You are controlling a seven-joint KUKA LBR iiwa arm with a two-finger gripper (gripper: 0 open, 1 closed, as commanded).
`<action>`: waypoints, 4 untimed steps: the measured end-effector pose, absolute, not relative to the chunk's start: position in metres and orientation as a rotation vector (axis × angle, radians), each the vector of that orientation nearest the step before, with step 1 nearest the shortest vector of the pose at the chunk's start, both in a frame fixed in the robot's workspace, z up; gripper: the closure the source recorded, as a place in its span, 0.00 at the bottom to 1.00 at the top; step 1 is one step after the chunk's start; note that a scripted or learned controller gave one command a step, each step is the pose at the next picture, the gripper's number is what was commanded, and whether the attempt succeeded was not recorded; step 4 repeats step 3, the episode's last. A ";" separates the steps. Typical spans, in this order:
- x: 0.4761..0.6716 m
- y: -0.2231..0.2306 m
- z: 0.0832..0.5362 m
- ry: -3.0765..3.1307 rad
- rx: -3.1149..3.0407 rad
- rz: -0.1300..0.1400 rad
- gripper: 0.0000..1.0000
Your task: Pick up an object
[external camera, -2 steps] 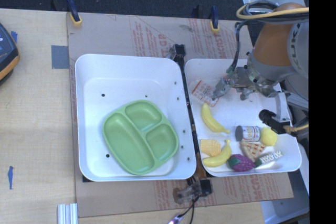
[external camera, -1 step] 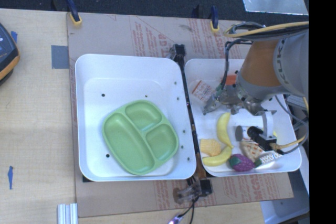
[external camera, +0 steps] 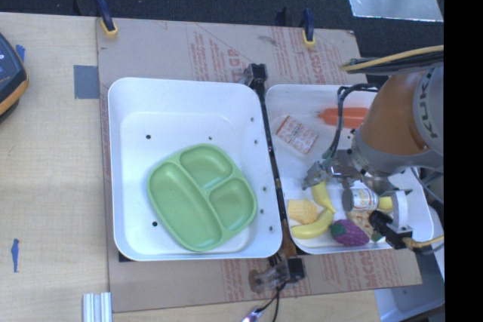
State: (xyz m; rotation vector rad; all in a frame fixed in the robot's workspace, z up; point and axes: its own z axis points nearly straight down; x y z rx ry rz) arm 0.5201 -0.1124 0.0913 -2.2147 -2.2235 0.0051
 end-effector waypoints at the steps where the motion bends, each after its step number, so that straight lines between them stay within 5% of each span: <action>1: 0.525 -0.094 0.091 -2.226 -2.215 0.004 0.00; 2: 0.524 -0.095 0.101 -2.227 -2.212 0.007 1.00; 3: 0.539 -0.004 0.192 -2.225 -2.214 0.003 1.00; 4: 0.539 -0.004 0.192 -2.225 -2.214 0.003 1.00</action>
